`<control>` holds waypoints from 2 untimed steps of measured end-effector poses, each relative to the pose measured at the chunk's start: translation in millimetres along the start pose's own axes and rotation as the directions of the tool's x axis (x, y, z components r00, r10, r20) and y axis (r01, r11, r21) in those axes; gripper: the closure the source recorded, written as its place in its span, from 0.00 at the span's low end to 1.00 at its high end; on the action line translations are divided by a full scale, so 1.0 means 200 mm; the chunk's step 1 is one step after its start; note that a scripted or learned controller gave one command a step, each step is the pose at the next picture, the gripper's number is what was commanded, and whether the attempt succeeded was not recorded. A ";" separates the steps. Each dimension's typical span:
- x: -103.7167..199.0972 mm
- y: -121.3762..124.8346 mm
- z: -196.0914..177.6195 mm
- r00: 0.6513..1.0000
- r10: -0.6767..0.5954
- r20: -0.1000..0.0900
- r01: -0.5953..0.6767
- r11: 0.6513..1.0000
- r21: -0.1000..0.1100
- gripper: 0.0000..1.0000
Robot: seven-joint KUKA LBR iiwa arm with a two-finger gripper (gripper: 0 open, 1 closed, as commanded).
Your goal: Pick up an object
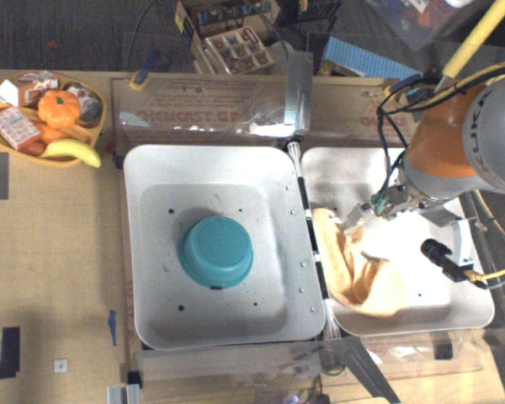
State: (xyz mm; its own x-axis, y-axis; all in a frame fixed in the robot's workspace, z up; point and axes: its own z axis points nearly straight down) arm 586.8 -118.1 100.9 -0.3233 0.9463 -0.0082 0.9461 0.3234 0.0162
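Tan cloth [353, 268] in right bin [471, 314], long axis top-bottom; gripper [372, 209] state unclear.

One fixed camera looks down at a slant on both white bins [143, 225]; arm [454, 141] enters right.

Legible text: partial dark letters, apparently "KU", on the grey arm [498, 133] above its orange band. Nothing else can be read.

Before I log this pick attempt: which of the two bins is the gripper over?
The right bin, holding the tan cloth. The gripper hangs above it; the left bin holds the teal bowl.
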 end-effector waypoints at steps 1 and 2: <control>0.08 -0.01 0.05 1.000 -0.022 -0.002 0.022 1.000 0.008 0.00; 0.08 -0.01 0.00 1.000 -0.020 -0.002 0.020 1.000 0.003 1.00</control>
State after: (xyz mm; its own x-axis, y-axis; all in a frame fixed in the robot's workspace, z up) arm 580.2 -103.8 101.0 -0.3422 0.9396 -0.0063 0.9395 0.3422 0.0134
